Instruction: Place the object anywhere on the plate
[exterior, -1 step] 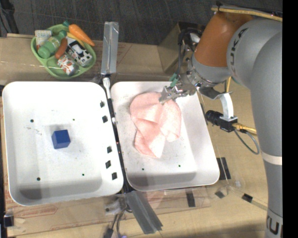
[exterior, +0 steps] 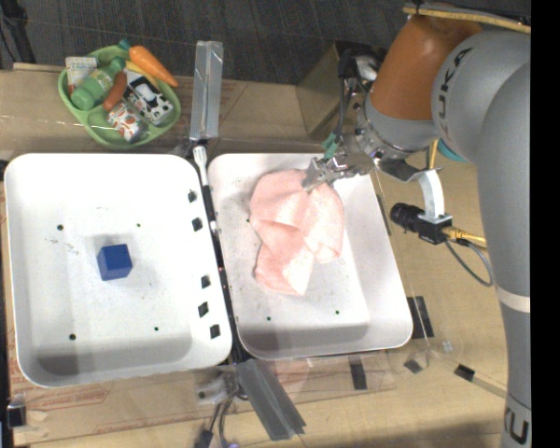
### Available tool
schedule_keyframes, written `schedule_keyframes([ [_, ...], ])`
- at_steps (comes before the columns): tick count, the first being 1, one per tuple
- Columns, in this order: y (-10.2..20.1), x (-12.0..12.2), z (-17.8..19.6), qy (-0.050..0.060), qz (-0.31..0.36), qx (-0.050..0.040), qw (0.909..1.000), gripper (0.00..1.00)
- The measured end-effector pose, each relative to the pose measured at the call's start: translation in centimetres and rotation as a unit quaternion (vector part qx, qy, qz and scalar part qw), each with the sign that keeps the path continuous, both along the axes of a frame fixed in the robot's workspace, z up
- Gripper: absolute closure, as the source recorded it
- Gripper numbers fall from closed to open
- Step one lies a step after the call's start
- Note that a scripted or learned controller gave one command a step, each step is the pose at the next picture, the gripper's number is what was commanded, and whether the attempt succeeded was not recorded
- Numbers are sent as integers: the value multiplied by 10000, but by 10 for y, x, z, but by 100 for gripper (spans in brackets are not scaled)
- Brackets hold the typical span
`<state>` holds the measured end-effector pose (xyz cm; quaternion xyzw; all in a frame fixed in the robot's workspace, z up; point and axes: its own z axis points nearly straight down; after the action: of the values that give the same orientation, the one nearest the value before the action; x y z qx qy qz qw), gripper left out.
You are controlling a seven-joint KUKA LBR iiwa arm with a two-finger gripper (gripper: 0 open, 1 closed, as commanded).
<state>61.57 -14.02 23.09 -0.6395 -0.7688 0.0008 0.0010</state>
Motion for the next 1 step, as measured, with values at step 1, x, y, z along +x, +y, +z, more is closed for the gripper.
schedule_keyframes([
  [1,56,-3,-1,11,2011,6,9796,100],
])
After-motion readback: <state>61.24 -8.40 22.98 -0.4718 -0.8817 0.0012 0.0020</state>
